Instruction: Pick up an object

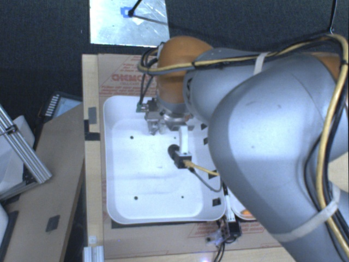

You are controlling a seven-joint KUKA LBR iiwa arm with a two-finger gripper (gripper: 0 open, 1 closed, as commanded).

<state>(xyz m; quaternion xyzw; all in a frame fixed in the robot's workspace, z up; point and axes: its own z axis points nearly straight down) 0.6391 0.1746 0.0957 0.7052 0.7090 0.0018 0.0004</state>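
Honestly, the pincer (155,125) is hanging over the left bin (117,162); I cannot tell its state, so it needs a target first.

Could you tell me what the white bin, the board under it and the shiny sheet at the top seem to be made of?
White bin: probably moulded plastic, smooth and slightly glossy, with rounded corners and a soft sheen.
Board beneath it: looks like cardboard, matte tan with red printed lettering.
Shiny sheet: likely metal foil or a reflective plate, silvery with patchy glare; the view leaves that open.
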